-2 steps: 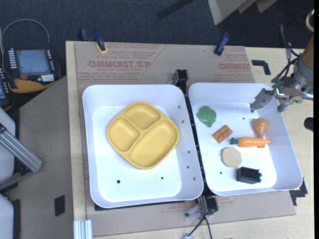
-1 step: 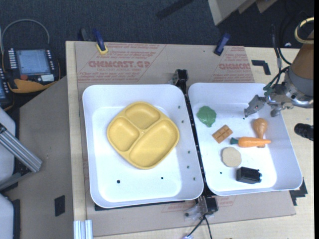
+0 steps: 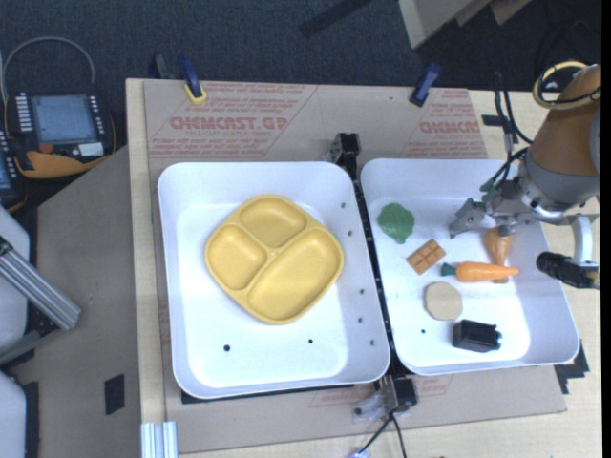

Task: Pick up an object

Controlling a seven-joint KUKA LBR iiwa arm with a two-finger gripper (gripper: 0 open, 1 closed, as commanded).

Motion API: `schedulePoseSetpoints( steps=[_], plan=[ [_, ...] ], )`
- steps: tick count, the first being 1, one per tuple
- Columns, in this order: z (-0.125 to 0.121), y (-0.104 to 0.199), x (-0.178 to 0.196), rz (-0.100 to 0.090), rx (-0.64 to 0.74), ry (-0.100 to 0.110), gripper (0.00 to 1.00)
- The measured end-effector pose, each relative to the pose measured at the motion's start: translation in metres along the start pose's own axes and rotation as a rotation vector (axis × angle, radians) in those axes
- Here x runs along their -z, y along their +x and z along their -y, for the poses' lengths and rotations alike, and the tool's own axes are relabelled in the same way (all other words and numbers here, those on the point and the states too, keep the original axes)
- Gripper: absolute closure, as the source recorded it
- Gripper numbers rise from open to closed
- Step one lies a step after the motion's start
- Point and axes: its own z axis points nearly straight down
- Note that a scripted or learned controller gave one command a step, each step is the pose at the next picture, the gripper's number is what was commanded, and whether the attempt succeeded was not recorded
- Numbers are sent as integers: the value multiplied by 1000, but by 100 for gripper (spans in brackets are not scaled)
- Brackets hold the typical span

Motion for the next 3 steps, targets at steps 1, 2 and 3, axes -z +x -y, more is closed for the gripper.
schedulePoseSetpoints(
  steps=[1, 2, 3],
  plan=[
    [-1, -1, 14, 3, -1, -6, 100],
    [0, -1, 57, 5, -2, -8, 100],
    [-1, 3, 101, 6, 0, -8, 100]
  ],
)
